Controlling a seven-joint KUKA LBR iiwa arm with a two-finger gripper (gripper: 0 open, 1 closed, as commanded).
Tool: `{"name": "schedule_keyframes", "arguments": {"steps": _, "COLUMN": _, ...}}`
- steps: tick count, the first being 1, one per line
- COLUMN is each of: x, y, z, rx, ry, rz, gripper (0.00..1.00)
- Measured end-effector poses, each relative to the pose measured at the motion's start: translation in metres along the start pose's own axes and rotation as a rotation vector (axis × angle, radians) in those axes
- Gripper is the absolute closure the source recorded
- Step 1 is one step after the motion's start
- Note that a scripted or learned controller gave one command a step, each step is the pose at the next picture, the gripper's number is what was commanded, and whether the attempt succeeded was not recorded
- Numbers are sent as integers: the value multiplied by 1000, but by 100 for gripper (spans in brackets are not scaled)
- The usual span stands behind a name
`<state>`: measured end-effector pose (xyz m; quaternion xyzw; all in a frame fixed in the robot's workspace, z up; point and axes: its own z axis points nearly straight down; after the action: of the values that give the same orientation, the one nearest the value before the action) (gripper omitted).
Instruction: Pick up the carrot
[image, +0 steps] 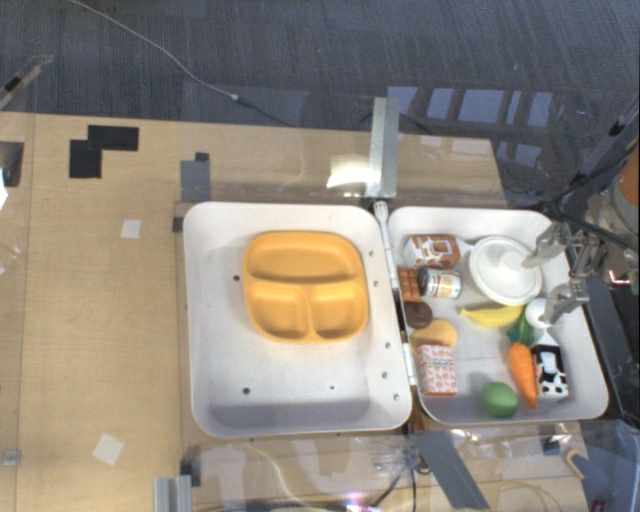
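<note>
The orange carrot (522, 372) lies in the right bin (590, 400), near its front right corner, pointing toward the front edge. A green lime (500, 398) touches it on the left and a black-and-white carton (548, 372) lies against its right side. My gripper (551, 274) hovers over the bin's right side, behind the carrot and just right of the white bowl (503, 268). Its two fingers stand apart, open, with nothing held between them.
The right bin also holds a banana (492, 316), a small can (440, 284), a brown packet (432, 250), a dark round piece (418, 312) and a red-and-white box (436, 370). A yellow divided plate (305, 285) sits in the left bin (215, 380).
</note>
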<state>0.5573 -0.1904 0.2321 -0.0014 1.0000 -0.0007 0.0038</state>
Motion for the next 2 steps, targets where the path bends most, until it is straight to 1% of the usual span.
{"name": "schedule_keyframes", "arguments": {"steps": 1, "x": 22, "y": -5, "z": 129, "rx": 1, "ry": -6, "rz": 36, "gripper": 0}}
{"name": "schedule_keyframes", "arguments": {"steps": 2, "x": 65, "y": 15, "z": 140, "rx": 5, "ry": -16, "rz": 65, "gripper": 0}}
